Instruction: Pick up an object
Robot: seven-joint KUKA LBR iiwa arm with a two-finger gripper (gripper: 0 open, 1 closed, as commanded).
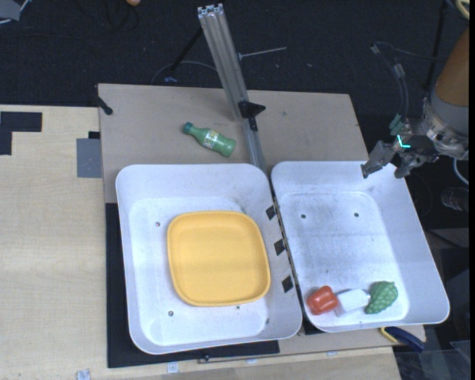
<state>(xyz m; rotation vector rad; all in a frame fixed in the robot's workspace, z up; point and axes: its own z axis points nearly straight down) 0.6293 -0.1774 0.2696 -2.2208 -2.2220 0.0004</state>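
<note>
Three small objects lie together at the near right of the right bin (340,228): a red pepper-like piece (323,299), a white block (352,300) and a green bumpy piece (381,296). A yellow square plate (218,257) rests in the left bin (142,212). My gripper (388,163) hangs over the far right corner of the right bin, well away from the objects. Its two dark fingers are spread apart with nothing between them.
A green bottle (210,138) lies on the bench board behind the left bin. A metal rail (231,66) slants down from the back toward the gap between the bins. Cables run along the arm at the right.
</note>
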